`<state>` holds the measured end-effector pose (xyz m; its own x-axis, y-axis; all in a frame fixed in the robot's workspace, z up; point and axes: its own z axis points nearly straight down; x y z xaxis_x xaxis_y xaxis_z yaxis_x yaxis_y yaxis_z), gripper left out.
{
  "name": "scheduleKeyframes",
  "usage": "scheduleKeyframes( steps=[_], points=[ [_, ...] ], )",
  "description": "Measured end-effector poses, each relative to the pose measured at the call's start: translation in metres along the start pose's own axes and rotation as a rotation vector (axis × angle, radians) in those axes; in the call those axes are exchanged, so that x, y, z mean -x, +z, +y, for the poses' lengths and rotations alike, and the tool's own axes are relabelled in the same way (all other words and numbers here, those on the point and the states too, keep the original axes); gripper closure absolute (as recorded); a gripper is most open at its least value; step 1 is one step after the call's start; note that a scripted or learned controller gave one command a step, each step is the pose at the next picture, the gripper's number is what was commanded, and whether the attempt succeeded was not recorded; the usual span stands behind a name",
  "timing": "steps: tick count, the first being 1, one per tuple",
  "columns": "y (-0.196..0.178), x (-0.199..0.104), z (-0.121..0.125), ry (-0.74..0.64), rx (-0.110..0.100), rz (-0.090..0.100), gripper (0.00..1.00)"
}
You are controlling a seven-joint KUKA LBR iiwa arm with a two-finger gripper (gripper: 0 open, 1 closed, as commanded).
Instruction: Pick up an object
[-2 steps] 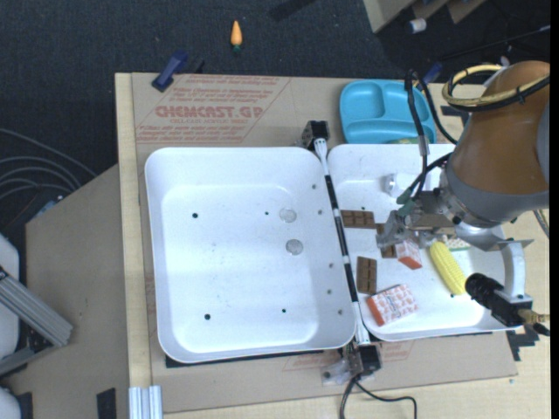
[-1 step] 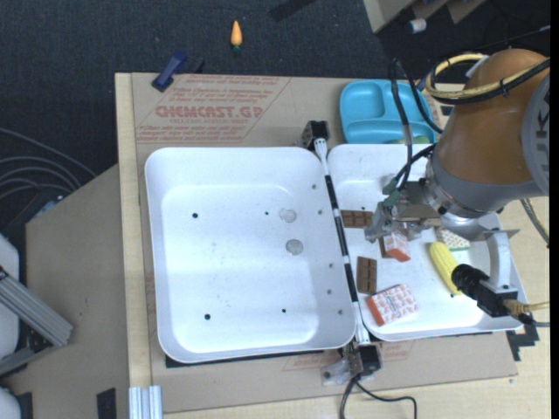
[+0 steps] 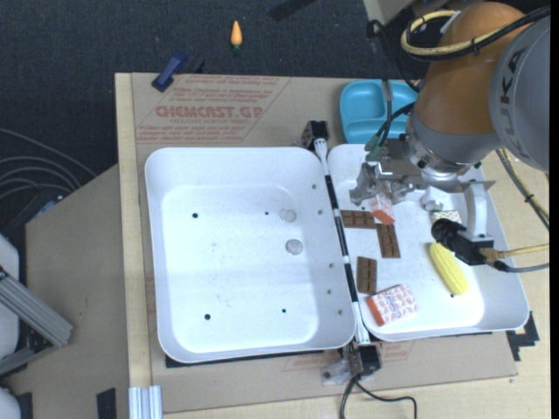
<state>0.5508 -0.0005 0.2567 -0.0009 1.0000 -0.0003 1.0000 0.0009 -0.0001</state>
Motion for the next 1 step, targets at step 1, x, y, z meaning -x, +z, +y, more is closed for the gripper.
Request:
scheduleKeyframes(
  steps=[1],
  points=[
    [-0.0070,0.0456,-0.0346,0.002,-0.003,0.001,1.00]
  ],
)
